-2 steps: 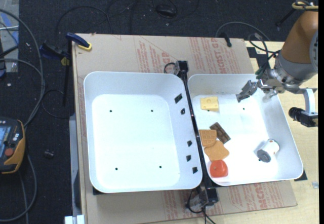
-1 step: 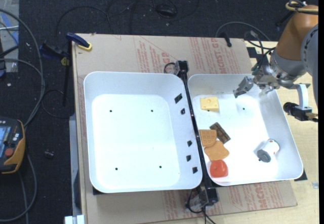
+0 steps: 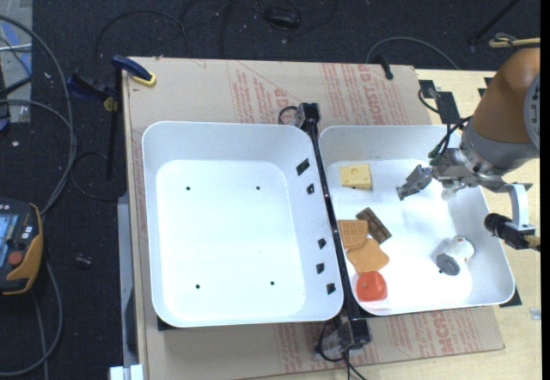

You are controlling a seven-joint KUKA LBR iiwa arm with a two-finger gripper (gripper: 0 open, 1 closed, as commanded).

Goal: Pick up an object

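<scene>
1. Two shallow white bins are sitting side by side on a brown board-covered bench (image 3: 258,82), meeting along a dark divider in the middle.
2. The left bin (image 3: 163,223) is showing a bare white floor with four small dark dots.
3. The right bin (image 3: 494,288) is holding every loose object.
4. A yellow cheese wedge (image 3: 356,176) with holes is lying toward the far left of the right bin, near the divider.
5. Toward the near left of that bin, a cluster is lying close together: a dark brown bar (image 3: 374,224) is resting against a waffle-patterned piece (image 3: 353,233), an orange flat piece (image 3: 369,258) is lying just nearer than these, and a red round item (image 3: 371,286) is sitting nearest, close to the bin's near wall.
6. A small white cylinder (image 3: 454,254) with a dark end is lying on its side toward the near right of the bin, well apart from the cluster.
7. The grey arm with its orange band (image 3: 507,99) is reaching in from the right over the far right part of the right bin.
8. The gripper (image 3: 430,180) is hanging above the bin floor between the cheese wedge and the white cylinder, touching neither; its fingers are appearing spread apart, with nothing between them.
</scene>
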